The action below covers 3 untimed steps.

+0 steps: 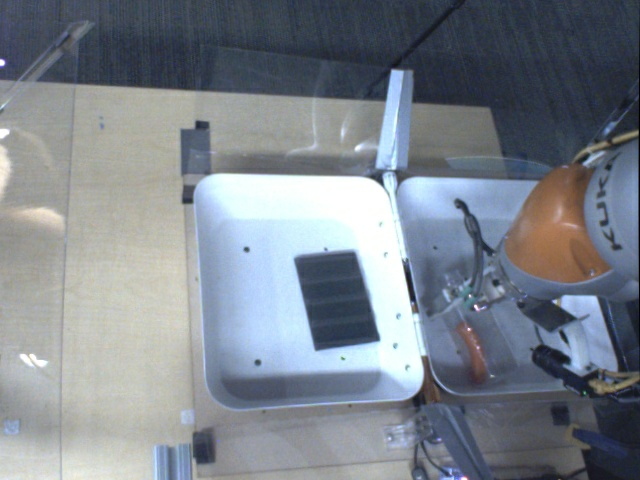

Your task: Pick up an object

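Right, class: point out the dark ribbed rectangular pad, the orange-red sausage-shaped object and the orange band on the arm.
Dark ribbed rectangular pad (pixel 337 299), camera view, its centre.
Orange-red sausage-shaped object (pixel 473 352), camera view, its middle.
Orange band (pixel 558 226), camera view, its domed top.

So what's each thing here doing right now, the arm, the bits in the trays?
Arm: reaching down into the right tray.
Gripper: low over the right tray, just above the orange stick.
Orange stick: lying flat on the right tray's floor.
Dark ridged pad: lying flat in the left tray, untouched.
Left tray: holding the pad.
Right tray: holding the stick.
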Each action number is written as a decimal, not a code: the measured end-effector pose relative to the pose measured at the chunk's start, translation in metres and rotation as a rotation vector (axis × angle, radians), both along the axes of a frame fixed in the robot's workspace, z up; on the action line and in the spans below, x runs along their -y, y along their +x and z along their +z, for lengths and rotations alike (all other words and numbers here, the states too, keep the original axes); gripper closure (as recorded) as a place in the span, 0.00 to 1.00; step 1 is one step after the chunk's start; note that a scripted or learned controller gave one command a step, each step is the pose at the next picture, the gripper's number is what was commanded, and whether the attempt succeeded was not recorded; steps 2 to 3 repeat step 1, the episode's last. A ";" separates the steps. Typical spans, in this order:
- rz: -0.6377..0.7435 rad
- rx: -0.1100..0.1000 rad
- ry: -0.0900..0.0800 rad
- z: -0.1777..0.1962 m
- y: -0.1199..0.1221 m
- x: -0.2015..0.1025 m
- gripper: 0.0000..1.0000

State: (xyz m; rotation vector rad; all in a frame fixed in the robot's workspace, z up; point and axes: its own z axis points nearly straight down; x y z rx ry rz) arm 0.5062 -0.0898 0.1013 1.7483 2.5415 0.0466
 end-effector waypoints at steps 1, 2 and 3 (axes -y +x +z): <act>-0.154 -0.047 0.012 -0.011 0.052 0.002 0.00; -0.154 -0.047 0.012 -0.011 0.052 0.002 0.00; -0.154 -0.047 0.012 -0.011 0.052 0.002 0.00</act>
